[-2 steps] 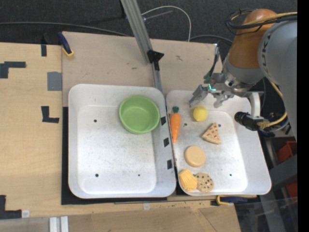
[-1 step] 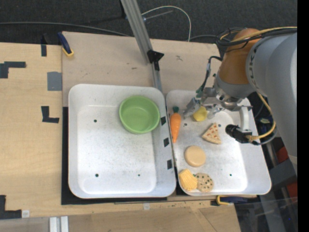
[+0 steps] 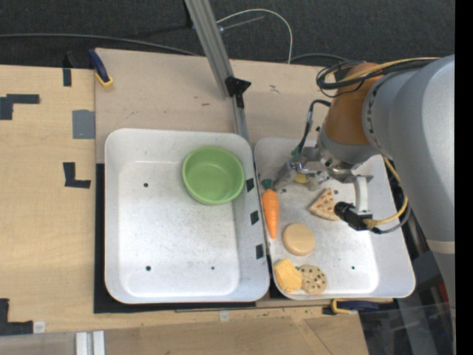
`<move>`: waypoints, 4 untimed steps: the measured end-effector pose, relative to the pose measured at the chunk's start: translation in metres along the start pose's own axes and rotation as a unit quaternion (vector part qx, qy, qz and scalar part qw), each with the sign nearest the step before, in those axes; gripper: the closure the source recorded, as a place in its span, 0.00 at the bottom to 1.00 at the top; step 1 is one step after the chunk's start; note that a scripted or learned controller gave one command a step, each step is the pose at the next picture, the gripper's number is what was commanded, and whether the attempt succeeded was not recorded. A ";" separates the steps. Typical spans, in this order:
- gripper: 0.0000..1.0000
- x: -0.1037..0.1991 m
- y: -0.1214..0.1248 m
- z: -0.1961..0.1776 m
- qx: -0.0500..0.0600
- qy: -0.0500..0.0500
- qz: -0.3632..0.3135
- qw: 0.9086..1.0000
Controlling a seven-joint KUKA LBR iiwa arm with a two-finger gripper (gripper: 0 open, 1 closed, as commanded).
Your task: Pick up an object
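Along the near edge of the right bin lie a chocolate-chip cookie and, touching it on the side toward the divider, a yellow ridged piece; a grasp attempted here risks catching both items or pushing one against the bin's near wall. Just beyond them rests a round tan disc, flat and low, which in all likelihood offers little height for a side grip and could slide out. A toy carrot lies lengthwise against the rim shared with the left bin; the rim leaves little clearance on that side, so a descent there could strike the wall. A pizza-slice wedge sits near the bin's centre, just beside a black fitting and yellow cable on the arm, which could snag or sweep it. The pincer hangs low over the far part of the right bin; whether it is spread or closed cannot be told, and no object is seen in it. Any of these items would satisfy the task. In the left bin a green bowl stands near the far corner by the divider. Farther back on the desk, a grey metal strut rises at a slant.
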State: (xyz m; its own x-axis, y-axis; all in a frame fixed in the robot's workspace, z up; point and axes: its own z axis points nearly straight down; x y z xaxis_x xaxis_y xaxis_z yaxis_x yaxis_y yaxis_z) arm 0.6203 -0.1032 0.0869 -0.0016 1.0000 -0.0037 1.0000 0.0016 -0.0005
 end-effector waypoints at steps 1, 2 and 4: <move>1.00 0.001 0.000 -0.012 0.001 0.001 -0.001 1.000; 1.00 0.006 0.003 -0.074 -0.003 0.002 0.000 1.000; 1.00 0.019 0.000 -0.177 -0.003 0.002 -0.001 1.000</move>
State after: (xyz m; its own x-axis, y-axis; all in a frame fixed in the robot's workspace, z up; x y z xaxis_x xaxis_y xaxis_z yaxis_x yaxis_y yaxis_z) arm 0.6201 -0.0831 0.2638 -0.0029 1.0000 -0.0004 1.0000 0.0029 0.0049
